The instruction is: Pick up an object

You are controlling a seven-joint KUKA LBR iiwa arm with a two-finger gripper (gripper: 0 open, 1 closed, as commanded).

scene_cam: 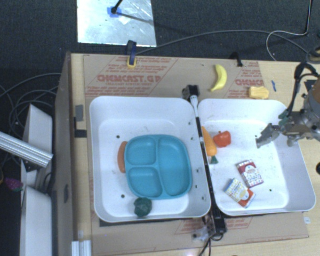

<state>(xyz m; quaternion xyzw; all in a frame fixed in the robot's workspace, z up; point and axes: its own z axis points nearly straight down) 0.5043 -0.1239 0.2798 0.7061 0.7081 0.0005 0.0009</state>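
While the gripper [268,136] hangs over the right bin [296,199], open or closed unclear, the red carton [249,173] lies flat, long axis diagonal.

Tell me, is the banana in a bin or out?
Out. The banana lies on the cardboard behind the right bin, past its rim.

Even overhead light falls on the bench, leaving both white bins [149,108] bright but not blown out. A metal sheet [116,14] at the top edge throws patchy glare. Shadows are soft and short; a faint one lies on the bin floor just beneath the gripper [266,137]. The dark floor around the bench is dim and grainy. The picture is slightly soft overall, with print on the small cartons [249,173] unreadable.
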